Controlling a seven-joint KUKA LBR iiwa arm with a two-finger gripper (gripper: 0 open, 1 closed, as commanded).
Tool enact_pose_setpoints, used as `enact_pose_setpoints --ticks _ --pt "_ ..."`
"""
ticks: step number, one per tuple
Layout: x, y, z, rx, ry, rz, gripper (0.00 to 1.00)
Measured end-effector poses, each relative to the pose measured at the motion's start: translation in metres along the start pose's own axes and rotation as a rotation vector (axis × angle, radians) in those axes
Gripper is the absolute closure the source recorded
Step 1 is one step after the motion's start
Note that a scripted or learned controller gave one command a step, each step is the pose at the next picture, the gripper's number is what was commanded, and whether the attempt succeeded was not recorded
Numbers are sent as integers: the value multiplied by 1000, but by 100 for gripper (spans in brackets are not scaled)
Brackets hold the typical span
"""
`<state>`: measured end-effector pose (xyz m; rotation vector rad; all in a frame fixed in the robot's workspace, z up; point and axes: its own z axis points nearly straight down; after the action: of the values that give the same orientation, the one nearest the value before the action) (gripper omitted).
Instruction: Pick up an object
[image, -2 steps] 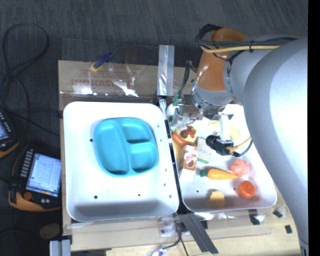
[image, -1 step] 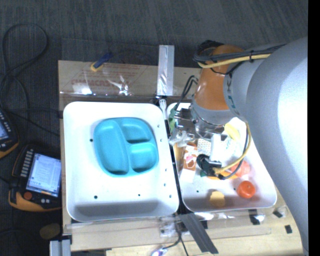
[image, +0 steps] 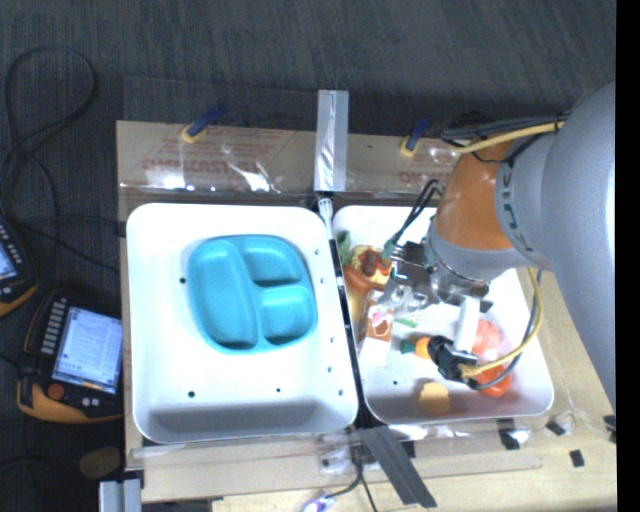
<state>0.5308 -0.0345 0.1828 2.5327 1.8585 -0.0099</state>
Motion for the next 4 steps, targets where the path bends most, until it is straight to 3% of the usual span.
enact_pose_setpoints --ticks 1,2,3,4 --pt "-66 -24 -112 -3 1 -382 100" --pt "-10 -47 -51 1 3 -64 100" --pt "-10 -47 -51 1 3 -63 0" --pt "73 19 0 2 2 -39 0"
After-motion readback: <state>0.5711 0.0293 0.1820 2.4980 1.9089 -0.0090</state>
